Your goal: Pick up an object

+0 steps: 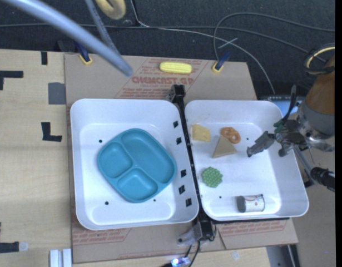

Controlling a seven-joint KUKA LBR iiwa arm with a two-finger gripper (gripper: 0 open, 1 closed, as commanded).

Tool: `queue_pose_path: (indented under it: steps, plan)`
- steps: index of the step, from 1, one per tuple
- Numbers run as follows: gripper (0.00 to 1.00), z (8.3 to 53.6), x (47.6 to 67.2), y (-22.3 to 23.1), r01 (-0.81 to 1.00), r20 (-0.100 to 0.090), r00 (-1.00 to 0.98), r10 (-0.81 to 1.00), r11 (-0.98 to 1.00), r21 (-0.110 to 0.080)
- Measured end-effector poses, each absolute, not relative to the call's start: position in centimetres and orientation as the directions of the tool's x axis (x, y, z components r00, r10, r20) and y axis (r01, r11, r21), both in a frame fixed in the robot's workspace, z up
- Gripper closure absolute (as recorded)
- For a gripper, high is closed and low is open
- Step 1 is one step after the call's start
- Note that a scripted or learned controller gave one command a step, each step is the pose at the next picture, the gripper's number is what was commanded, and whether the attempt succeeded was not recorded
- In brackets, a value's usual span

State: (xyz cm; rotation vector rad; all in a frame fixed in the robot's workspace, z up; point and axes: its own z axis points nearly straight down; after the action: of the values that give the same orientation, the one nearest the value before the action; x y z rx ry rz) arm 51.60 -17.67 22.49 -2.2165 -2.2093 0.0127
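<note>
A: Camera view, quick count. You've got two white bins: left bin [82, 166] and right bin [282, 204], touching along the black divider [184, 149] between them.

B: What's in the left one?

A: One thing: a blue sectioned tray [136, 164], three compartments, lying flat near the bin's middle.

B: And the right bin?

A: Five things, you can tick them off against the divider. One yellow block [201, 133] nearest the divider at the far end. One orange ring-shaped piece [230, 134] just right of that block. One tan wedge [224, 148] just below the ring, close to it. One green bumpy disc [212, 177] nearer you, not far from the divider. One small can [251, 203] on its side, dark end pointing toward the divider, near the bin's front wall.

B: Gripper?

A: The gripper [269, 143] sits over the right bin's right side, well away from the divider, arm coming in from the right with the orange band [321, 93]. Two dark fingers are spread apart, nothing between them. You'll see it's near none of the five; the wedge is closest, still apart.

B: Outside the bins?

A: One yellow banana-like object [176, 68] on the cardboard [154, 79] beyond the divider's far end. Two blue-yellow clamps [220, 60] at the cardboard's far edge.
</note>
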Motion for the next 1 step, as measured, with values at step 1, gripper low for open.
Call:
queue_pose_path:
  steps: [1]
  plan:
    - [0.0, 23.18, 51.88, -17.63, 1.0, 0.0, -0.001, 1.0, 0.001, -0.001]
